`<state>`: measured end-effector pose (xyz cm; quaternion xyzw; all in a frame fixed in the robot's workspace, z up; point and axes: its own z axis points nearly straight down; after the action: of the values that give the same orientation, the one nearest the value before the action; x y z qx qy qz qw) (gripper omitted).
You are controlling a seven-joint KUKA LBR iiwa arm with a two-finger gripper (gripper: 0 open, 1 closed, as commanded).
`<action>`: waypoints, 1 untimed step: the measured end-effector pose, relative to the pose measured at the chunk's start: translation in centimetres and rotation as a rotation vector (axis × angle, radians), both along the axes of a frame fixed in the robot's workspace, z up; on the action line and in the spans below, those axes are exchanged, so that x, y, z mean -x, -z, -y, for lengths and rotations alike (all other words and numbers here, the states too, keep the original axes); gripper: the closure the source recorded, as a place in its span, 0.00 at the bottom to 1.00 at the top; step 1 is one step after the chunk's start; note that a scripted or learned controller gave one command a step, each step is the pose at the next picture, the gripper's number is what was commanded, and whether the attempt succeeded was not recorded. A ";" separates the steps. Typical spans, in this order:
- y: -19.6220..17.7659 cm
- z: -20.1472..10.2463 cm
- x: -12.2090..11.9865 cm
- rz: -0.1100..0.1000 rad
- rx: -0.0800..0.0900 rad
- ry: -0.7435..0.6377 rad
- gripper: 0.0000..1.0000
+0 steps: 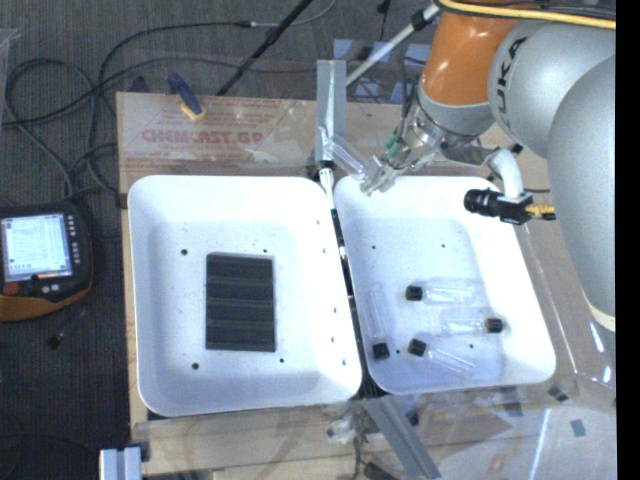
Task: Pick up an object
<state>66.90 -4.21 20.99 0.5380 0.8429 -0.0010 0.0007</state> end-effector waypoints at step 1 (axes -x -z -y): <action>0.0 0.0 0.0 0.000 0.000 0.000 0.00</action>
<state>66.90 -4.22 20.99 0.5381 0.8429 -0.0012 0.0007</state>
